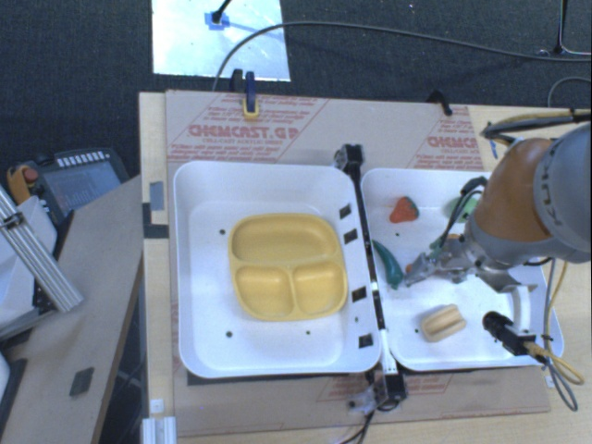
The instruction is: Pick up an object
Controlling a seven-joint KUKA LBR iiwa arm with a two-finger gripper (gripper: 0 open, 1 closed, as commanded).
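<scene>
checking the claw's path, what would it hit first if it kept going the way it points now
Probably the teal object just left of the claw, near the right bin edge by the divider; how high the claw sits above it is unclear.

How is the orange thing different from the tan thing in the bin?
The orange thing is small, bright and lumpy; the tan thing is bigger, pale and long like a little bun. The orange thing lies near the bin's far side, the tan thing near its front. The gripper is between them. Both rest loose in the right bin.
</scene>
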